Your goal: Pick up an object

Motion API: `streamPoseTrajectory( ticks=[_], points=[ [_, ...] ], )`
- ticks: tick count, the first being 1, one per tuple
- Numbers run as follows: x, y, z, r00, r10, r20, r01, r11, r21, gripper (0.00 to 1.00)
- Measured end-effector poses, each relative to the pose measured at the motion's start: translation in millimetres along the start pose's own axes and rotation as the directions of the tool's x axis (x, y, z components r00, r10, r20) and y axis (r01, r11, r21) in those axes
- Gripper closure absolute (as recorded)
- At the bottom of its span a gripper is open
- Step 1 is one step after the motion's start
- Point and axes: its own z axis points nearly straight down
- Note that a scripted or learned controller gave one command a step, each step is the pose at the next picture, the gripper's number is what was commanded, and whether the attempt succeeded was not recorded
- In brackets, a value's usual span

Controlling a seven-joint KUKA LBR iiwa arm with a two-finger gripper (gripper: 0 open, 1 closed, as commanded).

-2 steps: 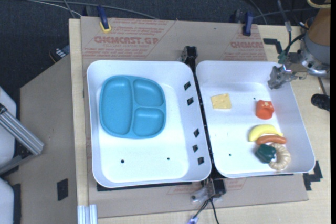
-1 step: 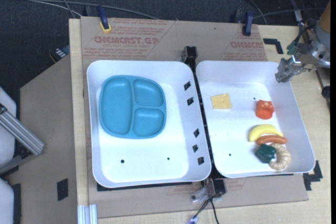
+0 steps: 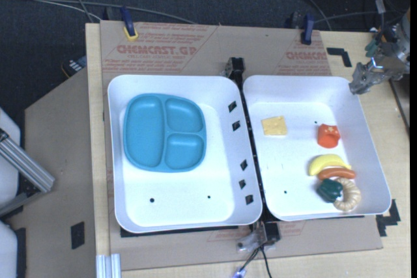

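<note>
The right bin (image 3: 293,205) holds a yellow cheese slice (image 3: 274,126), a red pepper-like toy (image 3: 328,135), a yellow banana (image 3: 325,163), an orange hot dog (image 3: 337,172), a green toy (image 3: 330,189) and a beige ring (image 3: 348,197). My gripper (image 3: 363,81) hangs at the bin's far right corner, above the rim and away from all these objects. Nothing shows between its fingers.
The left bin (image 3: 130,205) carries a blue divided plate (image 3: 165,132). Black clips (image 3: 236,66) join the two bins along the middle. Blue clamps (image 3: 129,26) hold the cardboard sheet at the back. Cables cross the dark floor behind.
</note>
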Motion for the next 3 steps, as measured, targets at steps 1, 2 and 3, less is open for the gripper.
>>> streamPoseTrajectory(
  ticks=[1, 2, 3],
  points=[
    [53.0, 1.8, 3.8, 1.0, -0.004, -0.003, 0.004, 1.0, 0.005, 1.0],
    [98.1, 22.9, 11.8, 1.0, -0.004, -0.002, 0.004, 1.0, 0.002, 1.0],
    [160.9, 31.3, 18.2, 1.0, -0.006, -0.004, 0.006, 1.0, 0.005, 1.0]
  ],
)
